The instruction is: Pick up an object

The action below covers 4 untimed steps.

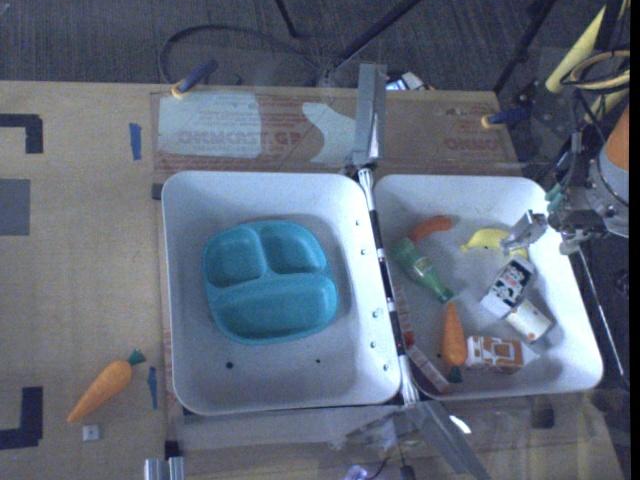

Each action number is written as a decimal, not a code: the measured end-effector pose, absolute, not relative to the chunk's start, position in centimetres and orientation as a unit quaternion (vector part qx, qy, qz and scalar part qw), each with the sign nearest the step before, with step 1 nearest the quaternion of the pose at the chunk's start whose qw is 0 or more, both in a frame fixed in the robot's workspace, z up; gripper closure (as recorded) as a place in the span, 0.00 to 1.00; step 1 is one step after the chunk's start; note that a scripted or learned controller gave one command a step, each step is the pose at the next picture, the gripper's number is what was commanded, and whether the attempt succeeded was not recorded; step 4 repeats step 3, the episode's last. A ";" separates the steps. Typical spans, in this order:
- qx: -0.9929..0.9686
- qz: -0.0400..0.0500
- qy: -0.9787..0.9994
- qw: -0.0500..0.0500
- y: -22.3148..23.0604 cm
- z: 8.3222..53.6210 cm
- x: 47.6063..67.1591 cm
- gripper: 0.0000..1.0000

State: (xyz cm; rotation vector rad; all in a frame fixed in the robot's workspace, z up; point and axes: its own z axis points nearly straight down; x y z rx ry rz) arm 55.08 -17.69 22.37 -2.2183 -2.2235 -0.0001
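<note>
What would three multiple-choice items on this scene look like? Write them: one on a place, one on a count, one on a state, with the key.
1. Where is the blue tray?
A. In the left bin
B. In the right bin
C. On the bench outside the bins

2. How many toy carrots are there?
A. One
B. Two
C. Four

3. How does the green bottle sit?
A. Upright
B. Lying on its side
C. Held up by the tool

Key: 1 A, the tray sits in the middle of the left bin. 2 B, one carrot lies on the bench left of the bins and another carrot lies in the right bin. 3 B, the bottle lies flat on the right bin's floor, apart from the tool at that bin's far right side.
</note>
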 end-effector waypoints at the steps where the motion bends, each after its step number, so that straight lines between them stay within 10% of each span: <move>1: -0.698 -0.004 -0.716 -0.001 -20.4 9.7 60.0 0.00; 2: -0.698 -0.003 -0.716 -0.002 -20.5 10.7 60.0 1.00; 3: -0.786 0.000 -0.618 -0.001 -15.2 23.1 55.9 1.00; 4: -0.786 0.000 -0.618 -0.001 -15.2 23.1 55.9 1.00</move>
